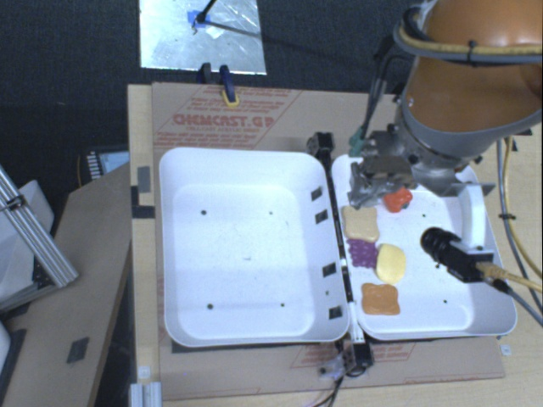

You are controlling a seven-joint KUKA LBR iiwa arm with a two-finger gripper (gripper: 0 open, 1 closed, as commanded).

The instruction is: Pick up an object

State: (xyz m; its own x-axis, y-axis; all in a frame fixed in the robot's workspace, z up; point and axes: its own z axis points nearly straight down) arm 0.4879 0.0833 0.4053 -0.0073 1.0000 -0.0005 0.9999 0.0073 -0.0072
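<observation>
1. Where the arm (471,75) reaches in from the right, its hand (365,192) hangs low over the far left corner of the right bin (488,308); I cannot tell whether it is open or closed.
2. A small red-orange piece (397,199) lies just beside the hand, on its right, close to the bin's far edge.
3. A pale beige slice (360,224) lies flat just on the near side of the hand, close to the bin's left wall.
4. A purple bunch (363,253) lies just beside the beige slice, further along the same left wall.
5. A yellow rounded piece (391,263) lies just to the right of the purple bunch; I cannot tell whether the two touch.
6. An orange-brown slice (380,298) lies flat near the bin's near left corner, apart from the yellow piece.
7. The left bin (170,227) stands side by side with the right bin on the counter (141,253), and their inner walls meet along a row of black clips (321,217).
</observation>
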